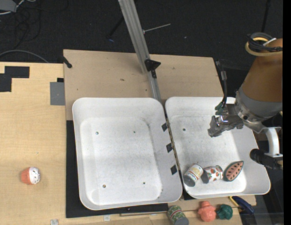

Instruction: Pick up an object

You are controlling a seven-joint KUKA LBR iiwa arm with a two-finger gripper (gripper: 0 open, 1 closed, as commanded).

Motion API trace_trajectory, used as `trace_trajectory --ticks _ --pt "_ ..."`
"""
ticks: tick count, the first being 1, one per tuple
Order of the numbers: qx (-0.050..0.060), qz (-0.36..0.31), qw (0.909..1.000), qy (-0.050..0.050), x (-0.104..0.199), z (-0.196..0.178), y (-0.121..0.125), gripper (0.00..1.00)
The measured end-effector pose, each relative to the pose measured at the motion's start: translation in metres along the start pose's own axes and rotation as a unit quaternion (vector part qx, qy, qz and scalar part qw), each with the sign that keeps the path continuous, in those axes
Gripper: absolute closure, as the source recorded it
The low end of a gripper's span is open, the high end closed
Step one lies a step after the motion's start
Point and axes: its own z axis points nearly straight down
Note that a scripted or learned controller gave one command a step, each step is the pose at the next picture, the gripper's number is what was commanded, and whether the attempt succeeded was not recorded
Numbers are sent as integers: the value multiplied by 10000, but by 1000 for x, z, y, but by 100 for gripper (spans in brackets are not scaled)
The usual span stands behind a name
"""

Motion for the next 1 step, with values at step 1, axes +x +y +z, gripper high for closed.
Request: trace_trajectory --ticks 1 --pt "0 3 10000 0 50 -2 20 100"
